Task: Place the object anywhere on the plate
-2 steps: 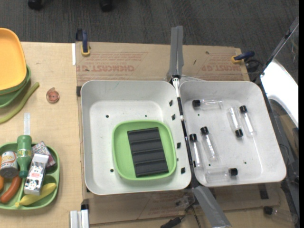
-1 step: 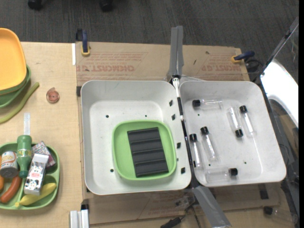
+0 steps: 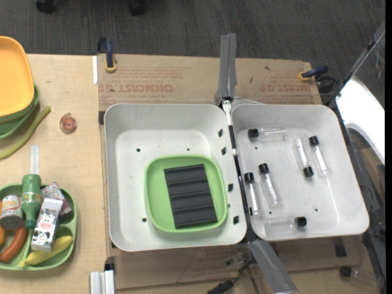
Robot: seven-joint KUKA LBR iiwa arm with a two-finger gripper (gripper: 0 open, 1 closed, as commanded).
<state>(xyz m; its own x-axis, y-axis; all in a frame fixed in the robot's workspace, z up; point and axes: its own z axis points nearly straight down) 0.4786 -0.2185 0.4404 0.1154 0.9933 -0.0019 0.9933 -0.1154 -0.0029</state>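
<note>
Left bin (image 3: 122,182) holds green plate (image 3: 156,188); right bin (image 3: 343,182) holds vials (image 3: 268,185).

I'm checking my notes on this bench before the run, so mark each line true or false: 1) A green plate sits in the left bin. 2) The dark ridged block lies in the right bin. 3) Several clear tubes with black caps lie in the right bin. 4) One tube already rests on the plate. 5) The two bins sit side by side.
1) True: the green plate sits in the left bin.
2) False: the dark ridged block lies on the green plate, in the left bin.
3) True: clear tubes with black caps lie in the right bin.
4) False: every tube is in the right bin.
5) True.
</note>
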